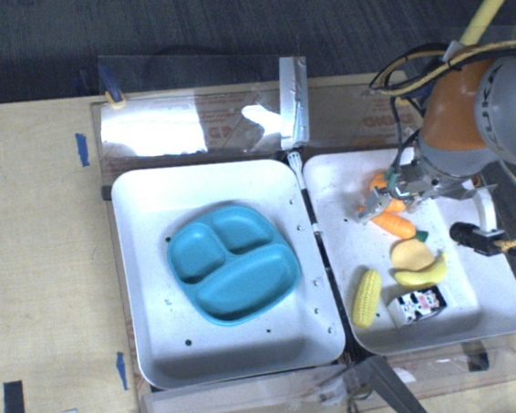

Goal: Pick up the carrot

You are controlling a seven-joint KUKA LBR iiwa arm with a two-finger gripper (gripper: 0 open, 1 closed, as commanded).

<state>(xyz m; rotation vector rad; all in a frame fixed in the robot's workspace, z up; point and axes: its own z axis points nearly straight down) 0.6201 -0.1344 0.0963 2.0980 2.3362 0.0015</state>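
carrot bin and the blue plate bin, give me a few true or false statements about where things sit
1. The divided blue plastic plate lies in the left white bin. True.
2. The orange carrot lies on the blue plate. False: it lies in the right white bin, under the gripper.
3. The yellow corn cob lies in the right bin. True.
4. The small black-and-white block lies in the left bin. False: it sits in the right bin, near its front edge.
5. The yellow banana touches the corn cob. False: they lie apart.
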